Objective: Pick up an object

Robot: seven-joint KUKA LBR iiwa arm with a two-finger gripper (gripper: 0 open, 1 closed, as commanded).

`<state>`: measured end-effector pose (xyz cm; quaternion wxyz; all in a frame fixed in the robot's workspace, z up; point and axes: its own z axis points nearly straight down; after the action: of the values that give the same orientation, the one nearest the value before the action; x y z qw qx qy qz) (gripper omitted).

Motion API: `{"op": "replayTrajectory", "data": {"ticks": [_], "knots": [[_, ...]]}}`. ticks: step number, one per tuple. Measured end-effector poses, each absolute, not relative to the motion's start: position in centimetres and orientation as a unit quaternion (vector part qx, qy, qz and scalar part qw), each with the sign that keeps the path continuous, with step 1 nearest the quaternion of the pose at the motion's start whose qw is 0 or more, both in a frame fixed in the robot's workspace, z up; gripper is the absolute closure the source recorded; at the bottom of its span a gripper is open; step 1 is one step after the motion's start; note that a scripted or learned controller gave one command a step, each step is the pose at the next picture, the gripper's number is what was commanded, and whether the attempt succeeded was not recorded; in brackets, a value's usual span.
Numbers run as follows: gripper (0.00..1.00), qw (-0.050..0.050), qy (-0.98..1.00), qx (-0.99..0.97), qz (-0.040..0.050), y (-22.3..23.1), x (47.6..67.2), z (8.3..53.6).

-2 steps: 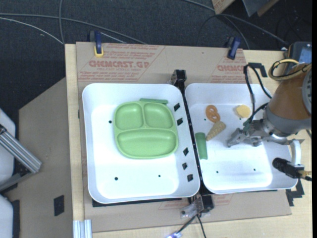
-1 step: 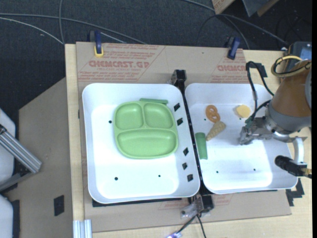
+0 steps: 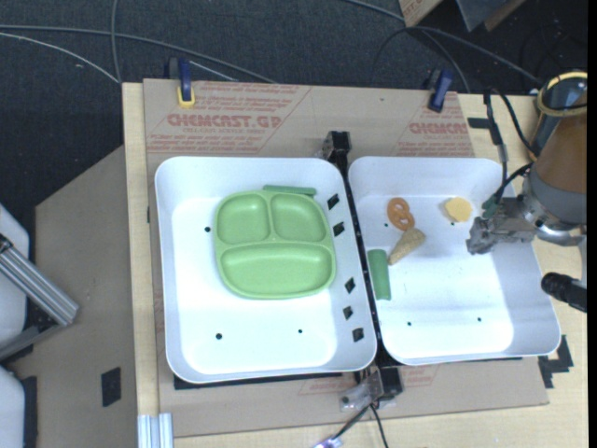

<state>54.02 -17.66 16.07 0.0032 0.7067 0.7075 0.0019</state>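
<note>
The gripper (image 3: pixel 482 234) of the grey arm (image 3: pixel 558 171) hangs low over the right bin (image 3: pixel 448 339), near its right wall, its dark metal tip pointing toward the bin's middle; whether the fingers are parted or closed cannot be told from this slanted overhead view, and nothing is seen between them. Just to the gripper's left, apart from it, a small yellow piece (image 3: pixel 457 209) lies on the white floor near the bin's far wall. Farther left sit an orange pretzel-shaped toy (image 3: pixel 400 214) and, just below it, a tan cone-shaped piece (image 3: pixel 406 245), the two close together. A green bar (image 3: pixel 378 274) lies lengthwise against the bin's left wall, just beside the cone's lower end. The near half of the right bin shows bare white floor with a few dark dots. Across the divide, the left bin (image 3: pixel 252 343) holds a light green divided plate (image 3: pixel 274 245) — three compartments, set upright on the floor, toward the far side of the bin. Small black clips run along the seam between the two bins. Both bins rest on a tan board (image 3: pixel 233 110) printed with red lettering, fixed at its far edge by two clamps — one at left (image 3: pixel 186 80) and one at right (image 3: pixel 438 89). Cables trail over the dark floor beyond.
</note>
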Motion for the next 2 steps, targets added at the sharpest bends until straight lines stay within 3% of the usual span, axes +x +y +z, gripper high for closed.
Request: {"op": "replayTrajectory", "data": {"ticks": [1, 2], "knots": [[1.00, 0.003, 0.707, 0.707, 0.0017, -18.4, 55.0, 21.4], [1.00, 0.003, 0.707, 0.707, 0.0016, -18.5, 54.2, 26.3]]}}
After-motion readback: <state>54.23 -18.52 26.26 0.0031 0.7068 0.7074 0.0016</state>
